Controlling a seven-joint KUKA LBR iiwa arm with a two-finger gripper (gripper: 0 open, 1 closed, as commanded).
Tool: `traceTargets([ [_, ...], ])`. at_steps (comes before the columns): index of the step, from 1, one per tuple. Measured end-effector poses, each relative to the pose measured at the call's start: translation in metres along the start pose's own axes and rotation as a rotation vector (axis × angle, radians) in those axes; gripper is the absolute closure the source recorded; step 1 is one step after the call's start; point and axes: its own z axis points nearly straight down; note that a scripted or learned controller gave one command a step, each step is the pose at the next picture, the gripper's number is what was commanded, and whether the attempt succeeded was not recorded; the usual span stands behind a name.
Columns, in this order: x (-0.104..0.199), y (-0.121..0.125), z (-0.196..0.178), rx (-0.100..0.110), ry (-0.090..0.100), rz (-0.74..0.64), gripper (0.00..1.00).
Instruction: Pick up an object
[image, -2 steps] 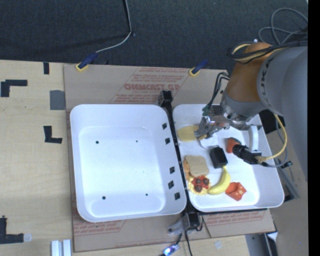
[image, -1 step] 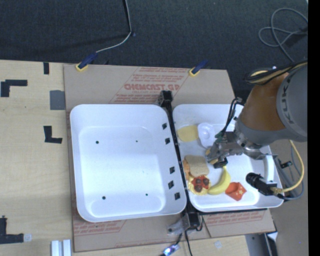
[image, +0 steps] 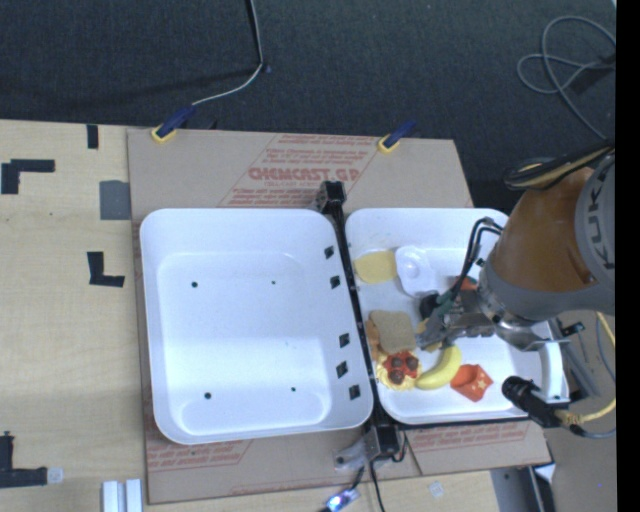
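Observation:
The right bin (image: 520, 412) holds several small items. A pale yellow flat piece (image: 377, 266) and a white object (image: 415, 268) lie at its far side. A brown bread slice (image: 392, 328) lies by the divider. At the near side are dark red berries (image: 402, 366), a yellow banana (image: 440, 370) and a red piece (image: 472, 381). My gripper (image: 438, 325) hangs low over the middle of this bin, just above the banana and right of the bread slice. I see nothing held in it.
The left bin (image: 160, 300) lies beside the right one, with a black clip-studded divider (image: 343, 300) between them. Both rest on a cardboard sheet (image: 300, 170). The arm's bulky orange-brown wrist (image: 545, 250) covers the right bin's right side.

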Motion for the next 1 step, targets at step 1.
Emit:
traceTargets([
  [1, 0.1037, 0.0201, -0.011, -0.002, 0.003, -0.013, 1.0],
])
